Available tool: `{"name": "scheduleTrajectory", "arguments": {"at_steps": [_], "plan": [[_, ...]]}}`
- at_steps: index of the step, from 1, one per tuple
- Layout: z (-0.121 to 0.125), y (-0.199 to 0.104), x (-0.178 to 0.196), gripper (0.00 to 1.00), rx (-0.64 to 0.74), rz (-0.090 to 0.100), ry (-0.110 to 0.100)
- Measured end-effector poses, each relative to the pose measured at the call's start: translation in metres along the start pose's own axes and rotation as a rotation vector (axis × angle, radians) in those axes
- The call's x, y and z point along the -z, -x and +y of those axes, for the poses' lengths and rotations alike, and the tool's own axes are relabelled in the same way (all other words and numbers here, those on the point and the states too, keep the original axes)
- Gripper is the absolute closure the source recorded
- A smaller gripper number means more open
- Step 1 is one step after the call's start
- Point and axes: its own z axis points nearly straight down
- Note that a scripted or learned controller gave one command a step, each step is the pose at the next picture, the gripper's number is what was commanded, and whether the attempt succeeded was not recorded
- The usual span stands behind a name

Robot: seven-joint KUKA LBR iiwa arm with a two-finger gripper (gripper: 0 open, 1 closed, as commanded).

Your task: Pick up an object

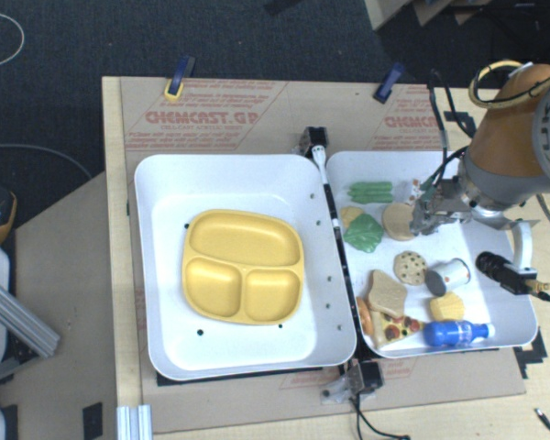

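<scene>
Nearest, along the front edge of the right bin (pixel 522 333), a blue bottle (pixel 456 334) is lying on its side just beside a pizza slice (pixel 392 326) and a yellow block (pixel 447 306). Slightly further back, a slice of bread (pixel 385 292), a round cookie (pixel 409 267) and a small white cup (pixel 452 271) are sitting close together. Beyond them, a green leafy piece (pixel 364 233), a tan disc (pixel 399 220) and a green bean pod (pixel 371 192) are resting near the far wall. In the left bin (pixel 156 273), a yellow divided plate (pixel 242 266) is lying alone.

The gripper (pixel 428 211) is hanging low over the far half of the right bin, just beside the tan disc. How wide it is standing cannot be told, and nothing is visibly caught in it. Judging from this, the arm is lowering for a grasp and no object is picked yet. Next, it probably needs to centre on one item, likely the disc, then close and lift straight up.
</scene>
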Motion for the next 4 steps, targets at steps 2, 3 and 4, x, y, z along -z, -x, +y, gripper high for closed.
{"name": "scheduleTrajectory", "arguments": {"at_steps": [2,3,4], "plan": [[0.004,0.009,0.088,1.00,0.000,-0.001,0.001],[-0.014,-0.040,0.078,1.00,0.004,0.005,-0.009],[-0.038,-0.079,0.085,1.00,0.003,0.004,-0.009]]}}
